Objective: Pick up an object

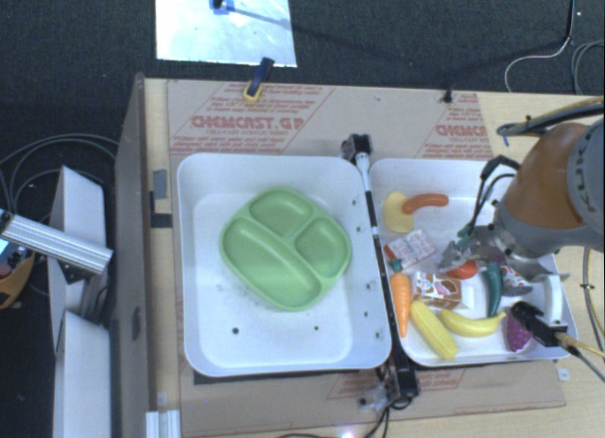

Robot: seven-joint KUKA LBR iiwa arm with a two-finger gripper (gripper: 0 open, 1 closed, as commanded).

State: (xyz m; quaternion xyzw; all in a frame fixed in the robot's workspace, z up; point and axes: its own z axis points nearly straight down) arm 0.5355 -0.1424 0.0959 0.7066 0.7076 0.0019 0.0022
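Toy foods are seen in the right bin (473, 169): a sausage (424, 202), carrot (402, 301), corn (433, 329), banana (472, 324). The gripper (470, 254) is lowered among them; its state cannot be told. A green plate (285, 249) is seen in the left bin (213, 181).

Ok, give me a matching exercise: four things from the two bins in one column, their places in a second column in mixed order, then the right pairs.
Things:
1. green divided plate
2. carrot
3. sausage
4. purple eggplant

Places:
A. near corner of the right bin, on the arm's side
B. far part of the right bin, beside a pale yellow piece
C. middle of the left bin
D. right bin, along the wall next to the left bin

Pairs: 1-C, 2-D, 3-B, 4-A
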